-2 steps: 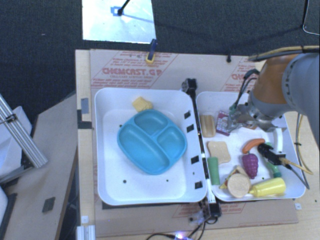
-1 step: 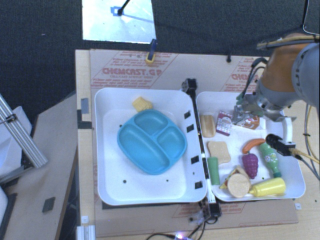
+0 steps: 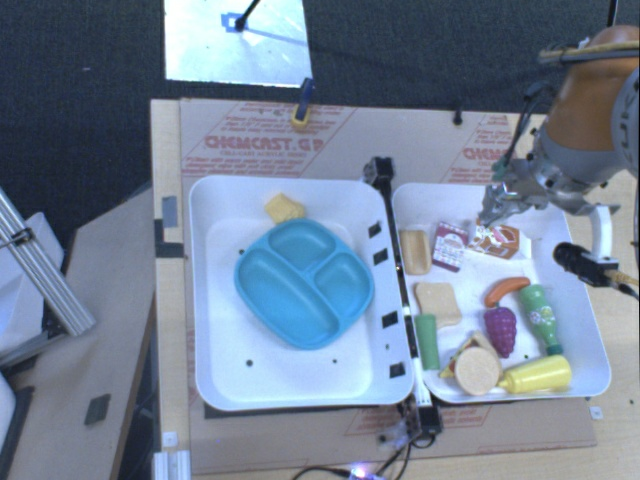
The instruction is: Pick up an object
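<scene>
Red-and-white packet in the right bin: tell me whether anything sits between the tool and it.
Nothing visible does. The tool hangs directly above the red-and-white packet, with the maroon packet to its side and the sausage nearer the camera, both clear.

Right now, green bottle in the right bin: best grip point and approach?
Grip the green bottle across its body, mid-length, coming straight down from above. It lies flat on the right bin floor, long axis running toward the yellow bottle, so close the claw across its narrow width. The purple grapes beside it leave little clearance.
</scene>
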`<state>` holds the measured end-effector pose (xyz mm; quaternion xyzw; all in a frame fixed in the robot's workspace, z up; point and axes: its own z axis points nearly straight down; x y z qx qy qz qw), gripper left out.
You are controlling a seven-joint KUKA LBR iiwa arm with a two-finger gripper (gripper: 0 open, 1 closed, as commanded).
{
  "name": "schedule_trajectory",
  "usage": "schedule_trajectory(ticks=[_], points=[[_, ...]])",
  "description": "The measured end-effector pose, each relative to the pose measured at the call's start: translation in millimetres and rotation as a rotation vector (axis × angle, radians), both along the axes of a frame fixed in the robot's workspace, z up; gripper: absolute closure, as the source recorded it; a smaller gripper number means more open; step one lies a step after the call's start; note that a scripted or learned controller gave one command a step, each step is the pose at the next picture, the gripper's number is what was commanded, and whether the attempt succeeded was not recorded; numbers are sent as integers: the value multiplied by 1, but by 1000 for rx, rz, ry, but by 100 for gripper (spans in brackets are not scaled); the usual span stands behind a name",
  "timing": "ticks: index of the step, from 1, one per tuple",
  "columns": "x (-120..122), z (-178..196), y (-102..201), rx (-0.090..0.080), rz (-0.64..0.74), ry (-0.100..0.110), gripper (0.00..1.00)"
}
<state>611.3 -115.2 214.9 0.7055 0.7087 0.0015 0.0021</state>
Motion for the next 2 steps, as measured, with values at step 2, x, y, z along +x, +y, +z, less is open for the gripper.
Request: schedule_trajectory(ticks=[2], points=[[-16, 15, 56, 1, 2, 4, 100]])
